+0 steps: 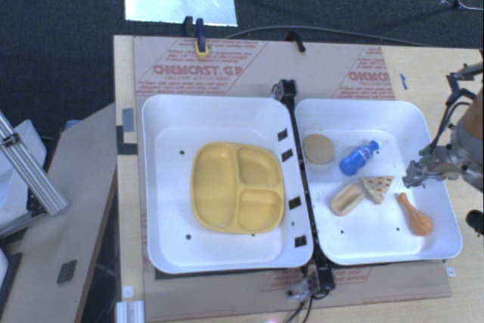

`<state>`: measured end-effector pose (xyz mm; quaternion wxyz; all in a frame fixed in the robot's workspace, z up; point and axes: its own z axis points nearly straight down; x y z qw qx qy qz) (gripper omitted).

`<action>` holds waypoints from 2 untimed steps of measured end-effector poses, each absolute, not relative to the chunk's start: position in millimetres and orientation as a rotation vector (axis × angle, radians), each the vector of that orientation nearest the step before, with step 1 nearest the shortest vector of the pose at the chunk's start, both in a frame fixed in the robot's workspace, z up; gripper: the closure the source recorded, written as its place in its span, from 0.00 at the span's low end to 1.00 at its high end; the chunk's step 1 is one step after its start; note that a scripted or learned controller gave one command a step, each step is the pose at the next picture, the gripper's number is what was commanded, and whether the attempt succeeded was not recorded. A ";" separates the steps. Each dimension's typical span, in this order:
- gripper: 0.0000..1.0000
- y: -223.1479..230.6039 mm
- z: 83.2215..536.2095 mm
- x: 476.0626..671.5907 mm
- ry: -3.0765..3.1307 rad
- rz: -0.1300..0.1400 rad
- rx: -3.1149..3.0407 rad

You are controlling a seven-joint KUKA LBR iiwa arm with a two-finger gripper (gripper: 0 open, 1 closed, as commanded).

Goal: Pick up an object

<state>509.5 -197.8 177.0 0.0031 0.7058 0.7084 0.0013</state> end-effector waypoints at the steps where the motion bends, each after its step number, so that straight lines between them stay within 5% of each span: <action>1: 1.00 -196.2 221.9 506.5 2.221 0.005 2.212; 2: 1.00 -196.7 286.4 509.1 2.220 0.006 2.210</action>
